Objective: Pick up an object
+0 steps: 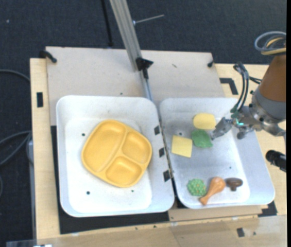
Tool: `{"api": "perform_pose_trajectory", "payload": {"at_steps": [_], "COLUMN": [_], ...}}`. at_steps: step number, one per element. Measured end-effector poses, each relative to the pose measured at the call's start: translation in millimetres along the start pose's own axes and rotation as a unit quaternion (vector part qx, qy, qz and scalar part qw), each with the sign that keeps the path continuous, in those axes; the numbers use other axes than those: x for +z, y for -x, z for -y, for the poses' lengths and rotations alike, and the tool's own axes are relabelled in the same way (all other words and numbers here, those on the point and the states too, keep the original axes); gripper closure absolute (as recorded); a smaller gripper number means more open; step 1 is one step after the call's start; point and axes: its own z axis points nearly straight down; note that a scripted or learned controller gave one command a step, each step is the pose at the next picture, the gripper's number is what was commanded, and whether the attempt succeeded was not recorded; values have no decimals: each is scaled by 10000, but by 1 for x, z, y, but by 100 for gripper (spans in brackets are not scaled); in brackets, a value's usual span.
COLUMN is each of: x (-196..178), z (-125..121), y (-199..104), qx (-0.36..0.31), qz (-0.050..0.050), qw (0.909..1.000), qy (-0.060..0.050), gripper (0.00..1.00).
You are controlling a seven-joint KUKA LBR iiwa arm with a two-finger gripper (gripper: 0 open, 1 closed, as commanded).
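The right bin (248,161) holds several food toys. A yellow rounded piece (204,121) and a green leafy piece (202,138) lie near its middle, with a flat yellow square (182,146) to their left. Along the near side lie a green broccoli-like piece (196,187), a tan drumstick (213,189) and a small brown mushroom (234,182). My gripper (233,129) hangs over the bin's right part, open, with nothing between its fingers. Its left finger (220,129) points toward the green leafy piece, just right of it.
The left bin (73,189) holds a yellow divided plate (117,152). A metal post (130,32) slants up from the back between the bins. The arm with its orange band (275,81) enters from the right.
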Motion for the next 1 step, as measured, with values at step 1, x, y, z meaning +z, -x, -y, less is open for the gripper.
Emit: {"api": "perform_pose_trajectory", "payload": {"at_steps": [1], "x": [60], "z": [8], "y": [4], "qx": [13], "qz": [6], "qw": [10000], "qy": [-34], "gripper": [0]}}
